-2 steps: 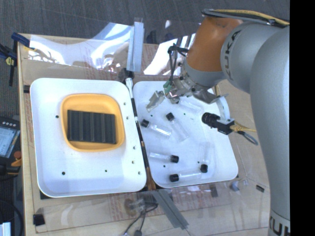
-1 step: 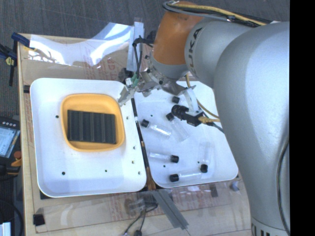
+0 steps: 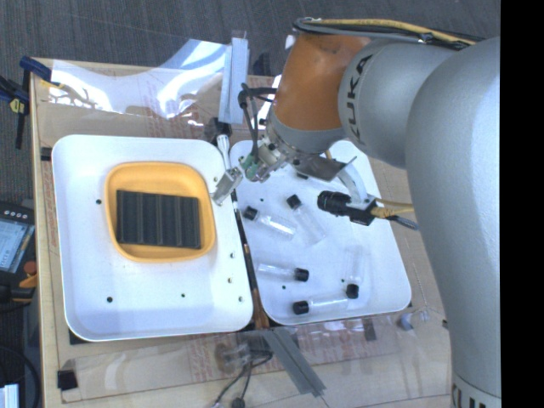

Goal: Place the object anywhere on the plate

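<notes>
A yellow plate (image 3: 160, 208) with a dark ribbed centre lies in the left white bin (image 3: 85, 287). Several clear vials with black caps lie scattered in the right bin (image 3: 387, 291), among them one (image 3: 282, 272) near the front and one (image 3: 325, 303) at the front edge. My gripper (image 3: 228, 180) hangs over the rims where the two bins meet, just right of the plate's right edge and at the right bin's back left corner. The wrist hides what lies under it.
A black connector with a cable (image 3: 347, 206) sits over the right bin by the arm. Crumpled clear plastic (image 3: 170, 87) lies behind the bins. Dark gear (image 3: 13, 245) stands beyond the bench's left edge.
</notes>
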`<action>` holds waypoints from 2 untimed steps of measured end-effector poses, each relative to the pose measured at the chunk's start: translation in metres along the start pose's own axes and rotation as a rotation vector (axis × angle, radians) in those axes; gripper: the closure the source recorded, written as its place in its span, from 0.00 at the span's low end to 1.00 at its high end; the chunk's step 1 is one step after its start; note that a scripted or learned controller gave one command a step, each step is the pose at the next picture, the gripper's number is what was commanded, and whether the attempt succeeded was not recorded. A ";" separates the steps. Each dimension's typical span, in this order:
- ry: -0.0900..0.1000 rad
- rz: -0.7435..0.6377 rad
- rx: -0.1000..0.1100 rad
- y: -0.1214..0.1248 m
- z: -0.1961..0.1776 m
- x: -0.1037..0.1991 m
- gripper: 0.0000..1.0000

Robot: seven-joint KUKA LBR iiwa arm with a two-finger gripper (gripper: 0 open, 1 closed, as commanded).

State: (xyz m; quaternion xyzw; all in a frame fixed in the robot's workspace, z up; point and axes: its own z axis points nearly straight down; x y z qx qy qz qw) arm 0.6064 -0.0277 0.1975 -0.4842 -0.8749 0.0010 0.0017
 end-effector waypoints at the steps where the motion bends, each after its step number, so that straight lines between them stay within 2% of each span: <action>1: -0.003 0.031 -0.001 -0.004 -0.028 -0.025 0.00; 2: -0.003 -0.098 -0.003 0.062 -0.014 0.038 0.00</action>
